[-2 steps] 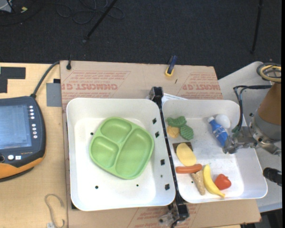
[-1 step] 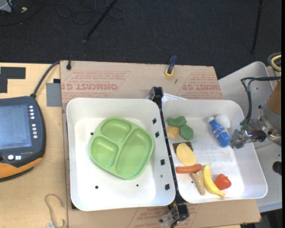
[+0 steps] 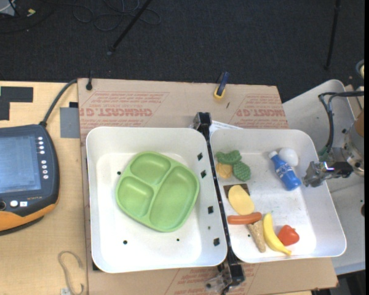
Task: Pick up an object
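At the near edge of the right bin [image 3: 332,238] the toy food lay bunched together — a red pepper [image 3: 288,234] just beside a banana [image 3: 272,235], an ice-cream cone [image 3: 256,235] touching the banana's other side, and a sausage [image 3: 244,218] lying crosswise above the cone. None of it looked arranged; it read as loose stock tipped in for picking, so any piece could serve as the object to lift. A little farther in sat a yellow potato-like piece [image 3: 240,198] on a dark square, then a small yellow lump [image 3: 224,171] and a leafy green piece [image 3: 235,163] near the divider. The blue bottle [image 3: 286,169], white cap toward the back, lay alone toward the right side, nearest the arm and probably the easiest reach.

The left bin [image 3: 104,165] held a green divided plate [image 3: 158,190], flat and roughly central, likely as a place for set-downs.

The gripper [image 3: 316,174] hung at the right bin's rim, apart from the bottle and holding nothing; whether it was spread or closed I could not tell.

Behind the bins, the cardboard sheet [image 3: 172,106] bore red print reading upside down — too blurred to spell out. A blue-and-yellow clamp [image 3: 221,86] pinned its far edge, presumably to stop it sliding. A control tablet [image 3: 18,171] rested at the left, its screen unreadable.
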`<action>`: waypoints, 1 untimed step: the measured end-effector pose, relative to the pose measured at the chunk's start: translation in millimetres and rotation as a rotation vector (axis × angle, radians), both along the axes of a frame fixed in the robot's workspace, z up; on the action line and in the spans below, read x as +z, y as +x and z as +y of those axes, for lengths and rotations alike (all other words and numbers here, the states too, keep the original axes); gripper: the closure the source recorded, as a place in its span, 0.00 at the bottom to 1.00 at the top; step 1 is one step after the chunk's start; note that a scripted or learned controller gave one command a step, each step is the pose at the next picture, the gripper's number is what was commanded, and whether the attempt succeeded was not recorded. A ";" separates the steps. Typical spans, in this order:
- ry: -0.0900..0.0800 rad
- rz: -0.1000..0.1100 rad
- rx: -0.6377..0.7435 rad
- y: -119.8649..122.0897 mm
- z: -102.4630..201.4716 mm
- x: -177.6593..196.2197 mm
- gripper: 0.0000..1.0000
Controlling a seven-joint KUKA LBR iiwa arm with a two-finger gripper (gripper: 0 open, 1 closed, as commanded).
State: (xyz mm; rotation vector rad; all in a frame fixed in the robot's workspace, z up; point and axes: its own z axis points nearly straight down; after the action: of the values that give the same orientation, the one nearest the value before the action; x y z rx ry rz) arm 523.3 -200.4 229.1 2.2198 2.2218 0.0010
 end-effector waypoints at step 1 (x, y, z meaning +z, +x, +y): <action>0.002 0.003 0.003 20.6 47.5 -8.3 1.00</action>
State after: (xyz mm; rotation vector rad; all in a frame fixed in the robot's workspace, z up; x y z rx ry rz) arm 543.9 -152.9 220.8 2.2187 2.2282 0.0002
